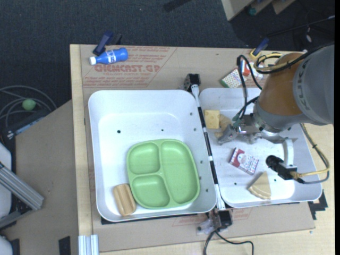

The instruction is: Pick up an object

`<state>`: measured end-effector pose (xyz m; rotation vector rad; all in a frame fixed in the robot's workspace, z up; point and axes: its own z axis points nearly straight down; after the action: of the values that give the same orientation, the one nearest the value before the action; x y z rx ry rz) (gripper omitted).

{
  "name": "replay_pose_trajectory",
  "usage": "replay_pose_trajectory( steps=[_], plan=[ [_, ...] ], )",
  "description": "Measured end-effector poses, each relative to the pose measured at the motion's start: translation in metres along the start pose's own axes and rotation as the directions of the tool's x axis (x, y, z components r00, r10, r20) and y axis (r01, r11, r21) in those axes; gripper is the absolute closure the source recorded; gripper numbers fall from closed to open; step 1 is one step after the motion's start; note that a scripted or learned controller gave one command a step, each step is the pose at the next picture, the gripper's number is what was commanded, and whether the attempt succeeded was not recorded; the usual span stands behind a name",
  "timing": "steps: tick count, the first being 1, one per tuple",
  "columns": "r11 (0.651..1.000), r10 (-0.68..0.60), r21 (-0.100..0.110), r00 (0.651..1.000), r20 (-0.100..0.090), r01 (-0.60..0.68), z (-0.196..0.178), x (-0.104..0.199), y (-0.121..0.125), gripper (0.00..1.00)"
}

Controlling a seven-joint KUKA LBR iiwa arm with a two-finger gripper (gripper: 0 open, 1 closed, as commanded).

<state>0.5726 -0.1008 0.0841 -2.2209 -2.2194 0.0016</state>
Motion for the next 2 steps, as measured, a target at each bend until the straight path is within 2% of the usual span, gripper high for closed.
replay_pose_trajectory(
  steps=[1, 2],
  plan=[
    [1.000, 0.000, 0.000, 1.000, -0.001, 0.000, 0.0000, 0.0095, -0.0467, 0.00],
    [1.000, 0.001, -0.002, 1.000, 0.000, -0.001, -0.0099, 0.0097, -0.0463, 1.00]
  ],
)
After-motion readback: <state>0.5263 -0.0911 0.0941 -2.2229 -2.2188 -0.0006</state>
